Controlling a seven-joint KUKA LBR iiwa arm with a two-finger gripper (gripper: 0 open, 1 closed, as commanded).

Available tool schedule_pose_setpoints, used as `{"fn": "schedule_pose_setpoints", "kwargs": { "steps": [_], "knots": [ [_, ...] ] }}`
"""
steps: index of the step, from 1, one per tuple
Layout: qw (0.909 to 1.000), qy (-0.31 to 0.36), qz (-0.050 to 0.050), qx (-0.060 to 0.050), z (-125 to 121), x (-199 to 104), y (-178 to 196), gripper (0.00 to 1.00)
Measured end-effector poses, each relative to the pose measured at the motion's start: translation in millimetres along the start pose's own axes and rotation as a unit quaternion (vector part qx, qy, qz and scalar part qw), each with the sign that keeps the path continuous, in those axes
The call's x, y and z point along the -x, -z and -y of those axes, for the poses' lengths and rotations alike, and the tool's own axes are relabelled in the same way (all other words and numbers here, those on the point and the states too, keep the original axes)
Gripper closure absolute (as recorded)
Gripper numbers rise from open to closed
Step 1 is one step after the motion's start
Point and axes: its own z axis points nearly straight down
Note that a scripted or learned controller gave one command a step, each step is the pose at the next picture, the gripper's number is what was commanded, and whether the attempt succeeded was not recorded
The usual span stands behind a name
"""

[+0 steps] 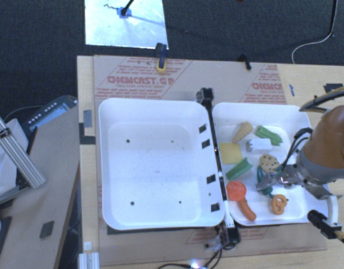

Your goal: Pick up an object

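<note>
Two bins side by side; toys (pixel 251 164) clustered in right bin (pixel 292 112); left bin (pixel 155 108) beside it.

The arm's gripper (pixel 271 178) reached down into the right bin (pixel 289 112) among toy foods: a cookie (pixel 268 162), a teal piece (pixel 265 189), a pretzel (pixel 278 204), a tomato (pixel 236 190), a sausage (pixel 246 209) and a yellow block (pixel 229 152). The left bin (pixel 113 116) sat alongside.
</note>
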Motion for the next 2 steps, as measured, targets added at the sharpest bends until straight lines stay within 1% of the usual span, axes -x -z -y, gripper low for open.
{"fn": "schedule_pose_setpoints", "kwargs": {
  "steps": [1, 2],
  "knots": [
    [1.0, 0.002, 0.0, 0.002, -21, 17, 0, 0.0],
    [1.0, 0.002, 0.0, 0.003, -21, 16, 11, 1.0]
  ]
}}
